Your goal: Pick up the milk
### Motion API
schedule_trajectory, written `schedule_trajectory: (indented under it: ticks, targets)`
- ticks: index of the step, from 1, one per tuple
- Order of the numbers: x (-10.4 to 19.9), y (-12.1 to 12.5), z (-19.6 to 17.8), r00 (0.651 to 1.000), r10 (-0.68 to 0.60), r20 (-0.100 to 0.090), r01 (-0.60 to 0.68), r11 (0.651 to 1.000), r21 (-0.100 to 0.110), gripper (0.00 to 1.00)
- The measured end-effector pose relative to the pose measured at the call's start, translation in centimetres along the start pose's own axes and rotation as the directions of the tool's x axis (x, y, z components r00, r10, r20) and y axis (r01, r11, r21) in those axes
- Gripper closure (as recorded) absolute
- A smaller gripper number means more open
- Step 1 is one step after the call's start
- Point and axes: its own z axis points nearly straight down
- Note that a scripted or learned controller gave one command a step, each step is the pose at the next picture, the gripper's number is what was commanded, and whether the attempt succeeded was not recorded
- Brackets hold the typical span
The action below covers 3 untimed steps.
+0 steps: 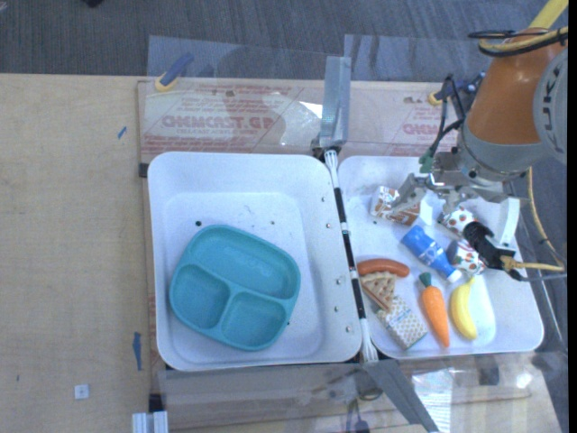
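Camera view gives us, along the right bin's (532, 336) near edge, a carrot (435, 313) and banana (462, 309). Farther in, the blue milk (426, 249) lies mid-bin. At the far edge the fingers (439, 180) hover; how wide they stand we cannot tell.

plate (234, 287) teal | carrot (435, 312) orange | banana (463, 312) yellow | bins (171, 242) white (both)

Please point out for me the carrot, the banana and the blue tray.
carrot (435, 313), camera view, middle of its orange body.
banana (462, 311), camera view, middle of its yellow curve.
blue tray (236, 258), camera view, floor of its largest compartment.
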Motion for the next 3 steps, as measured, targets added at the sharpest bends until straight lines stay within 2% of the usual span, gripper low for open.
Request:
schedule_trajectory:
  ticks: [1, 2, 3]
  targets:
    - [-0.7, 6.0, 10.0, 1.000, -0.015, 0.003, 0.015, 1.000, -0.014, 0.00]
    - [-0.6, 6.1, 8.8, 1.000, -0.016, 0.002, 0.016, 1.000, -0.020, 1.00]
    - [4.1, 5.4, -2.5, 1.000, -0.030, 0.002, 0.030, 1.000, -0.004, 1.00]
